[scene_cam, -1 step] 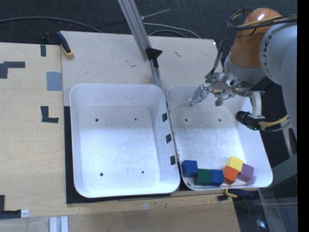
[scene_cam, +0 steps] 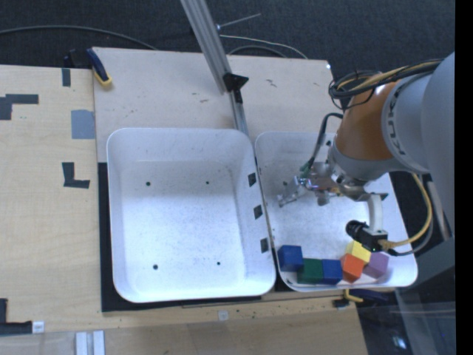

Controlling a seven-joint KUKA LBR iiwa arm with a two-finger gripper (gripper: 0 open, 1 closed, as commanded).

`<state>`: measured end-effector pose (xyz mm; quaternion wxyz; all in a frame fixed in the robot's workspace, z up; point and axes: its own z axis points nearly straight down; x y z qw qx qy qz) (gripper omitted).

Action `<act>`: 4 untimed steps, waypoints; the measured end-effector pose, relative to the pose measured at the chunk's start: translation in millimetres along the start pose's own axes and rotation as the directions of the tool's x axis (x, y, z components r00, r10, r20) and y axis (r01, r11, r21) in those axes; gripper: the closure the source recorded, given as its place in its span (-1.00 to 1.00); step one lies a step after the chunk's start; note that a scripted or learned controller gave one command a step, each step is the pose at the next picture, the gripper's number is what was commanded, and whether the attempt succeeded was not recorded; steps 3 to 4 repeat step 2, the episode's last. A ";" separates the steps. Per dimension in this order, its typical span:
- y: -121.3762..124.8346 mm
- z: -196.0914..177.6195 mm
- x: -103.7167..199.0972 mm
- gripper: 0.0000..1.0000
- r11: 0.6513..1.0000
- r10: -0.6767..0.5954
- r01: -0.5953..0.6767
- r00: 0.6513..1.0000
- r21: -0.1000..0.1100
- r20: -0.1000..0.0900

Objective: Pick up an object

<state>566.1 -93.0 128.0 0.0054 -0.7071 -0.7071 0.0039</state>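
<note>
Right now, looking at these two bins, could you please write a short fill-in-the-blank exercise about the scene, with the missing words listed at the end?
1. All the coloured blocks lie in the ____ bin.
2. The blue block touches the ____ block.
3. The gripper hangs above the bin floor, apart from the ____.
4. The purple block sits beside the ____ block.

Missing words: right; green; blocks; yellow

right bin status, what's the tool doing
Tool low over the right bin, nothing between fingers. Blocks clustered at near wall, untouched. Nothing blocking them.
</note>
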 end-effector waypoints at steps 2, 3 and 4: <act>-51.4 -119.1 -106.0 -1.00 1.000 0.005 -0.005 1.000 -0.009 0.003; -51.4 -119.1 -106.0 -1.00 1.000 0.005 -0.005 1.000 -0.009 0.003; -51.4 -119.1 -106.0 -1.00 1.000 0.005 -0.005 1.000 -0.009 0.003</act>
